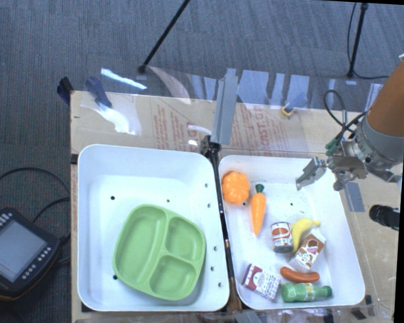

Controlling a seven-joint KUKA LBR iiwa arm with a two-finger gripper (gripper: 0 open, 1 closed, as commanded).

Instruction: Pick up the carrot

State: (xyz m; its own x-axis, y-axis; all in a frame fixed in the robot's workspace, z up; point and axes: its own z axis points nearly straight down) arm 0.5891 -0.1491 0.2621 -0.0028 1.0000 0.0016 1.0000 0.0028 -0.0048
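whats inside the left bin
A green divided tray lies flat in the left bin, its three compartments bare. The bin floor beneath the tray is covered, so nothing can be told there.

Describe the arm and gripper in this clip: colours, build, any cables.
The arm shows a broad orange band above a grey wrist section. The gripper is grey metal with two blocky fingers. A thin dark cable loops beside the wrist.

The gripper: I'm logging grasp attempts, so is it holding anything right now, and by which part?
Nothing is held. The gripper hovers open over the right bin's far edge; the carrot lies loose in it.
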